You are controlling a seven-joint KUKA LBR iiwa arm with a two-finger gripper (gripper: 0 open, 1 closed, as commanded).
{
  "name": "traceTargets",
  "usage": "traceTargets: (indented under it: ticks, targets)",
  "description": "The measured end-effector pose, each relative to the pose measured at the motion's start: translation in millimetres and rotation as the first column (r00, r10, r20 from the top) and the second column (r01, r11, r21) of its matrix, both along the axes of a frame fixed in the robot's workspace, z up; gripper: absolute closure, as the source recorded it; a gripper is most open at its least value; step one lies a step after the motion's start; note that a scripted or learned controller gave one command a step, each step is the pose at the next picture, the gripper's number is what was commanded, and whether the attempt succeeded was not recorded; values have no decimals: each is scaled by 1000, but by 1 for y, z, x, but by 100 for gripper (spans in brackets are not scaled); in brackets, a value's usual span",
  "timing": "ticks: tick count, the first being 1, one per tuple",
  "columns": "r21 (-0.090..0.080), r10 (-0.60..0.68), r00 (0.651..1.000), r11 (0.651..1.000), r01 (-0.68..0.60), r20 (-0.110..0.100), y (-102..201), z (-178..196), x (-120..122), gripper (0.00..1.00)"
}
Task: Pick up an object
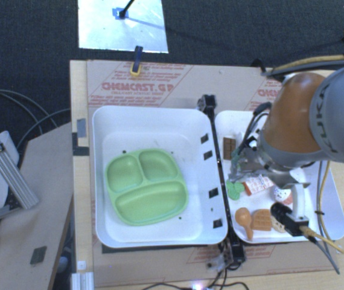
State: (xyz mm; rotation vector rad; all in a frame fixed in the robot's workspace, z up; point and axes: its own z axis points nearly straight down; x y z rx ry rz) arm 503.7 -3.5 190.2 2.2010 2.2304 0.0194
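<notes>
Evidently the gripper (pixel 244 165) hangs low over the right bin (pixel 340 222), among toys, probably lining up a grab.

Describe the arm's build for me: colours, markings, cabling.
The arm is a bulky grey KUKA body with dark lettering on its side, and a rounded orange band above the wrist. Black cables loop beside the band toward the metal wrist hardware. A yellowish hose runs along its top.
</notes>
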Motion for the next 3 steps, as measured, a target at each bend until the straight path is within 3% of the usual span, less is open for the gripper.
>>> traceTargets:
  ticks: [1, 2, 3]
  targets:
    - [-7, -16, 1000, 1000, 16, -5, -65, 46, 37, 100]
    - [2, 1, 1000, 1000, -1, -3, 28, 146, -17, 100]
    - [-7, -19, 1000, 1000, 19, -14, -60, 77, 40, 100]
